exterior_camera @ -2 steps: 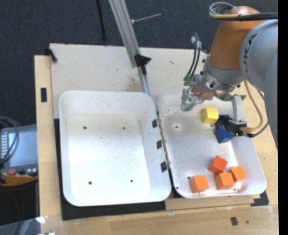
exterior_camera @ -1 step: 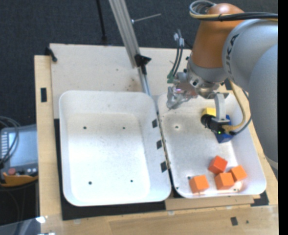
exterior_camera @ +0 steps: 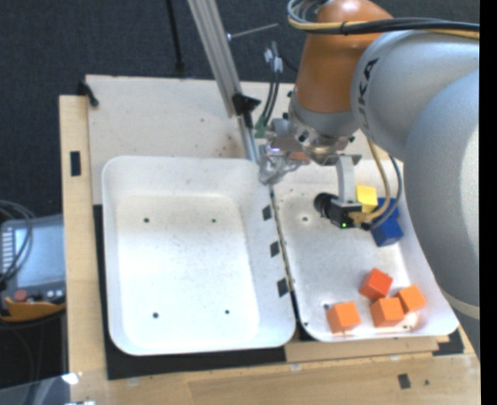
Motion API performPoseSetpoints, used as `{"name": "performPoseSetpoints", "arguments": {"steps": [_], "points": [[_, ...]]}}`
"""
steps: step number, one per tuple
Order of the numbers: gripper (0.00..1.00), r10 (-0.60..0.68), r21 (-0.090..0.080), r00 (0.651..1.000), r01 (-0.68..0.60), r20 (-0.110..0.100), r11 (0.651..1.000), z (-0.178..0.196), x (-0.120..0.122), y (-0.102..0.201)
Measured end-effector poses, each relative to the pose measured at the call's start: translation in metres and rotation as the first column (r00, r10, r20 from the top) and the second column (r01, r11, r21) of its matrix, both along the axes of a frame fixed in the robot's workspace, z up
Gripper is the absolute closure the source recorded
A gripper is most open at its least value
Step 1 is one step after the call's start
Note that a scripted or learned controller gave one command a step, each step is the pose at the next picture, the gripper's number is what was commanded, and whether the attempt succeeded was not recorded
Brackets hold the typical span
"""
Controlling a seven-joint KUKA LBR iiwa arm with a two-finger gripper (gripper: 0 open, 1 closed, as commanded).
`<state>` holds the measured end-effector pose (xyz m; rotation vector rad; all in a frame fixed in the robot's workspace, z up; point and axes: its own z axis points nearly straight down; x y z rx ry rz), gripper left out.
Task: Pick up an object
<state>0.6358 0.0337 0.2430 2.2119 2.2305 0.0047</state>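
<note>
My gripper hangs over the far rim where the two bins meet, at the right bin's top left corner. Nothing shows between it and the bin. In the right bin a yellow block lies near the far right side, with a blue block just in front of it. Several orange blocks sit at the near right corner, among them one nearer the middle and one furthest left. All blocks lie to the right of and nearer than the gripper.
The left bin stands beside the right one on the wooden bench. A slanted aluminium rail comes down from the top to just behind the gripper. A control pendant with cables lies off the bench's left edge.
</note>
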Motion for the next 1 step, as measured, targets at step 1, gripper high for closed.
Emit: {"name": "performPoseSetpoints", "arguments": {"steps": [1], "points": [[1.0,-0.001,-0.002,1.0,0.001,-0.004,1.0,-0.0121,0.0003,0.0524]]}}
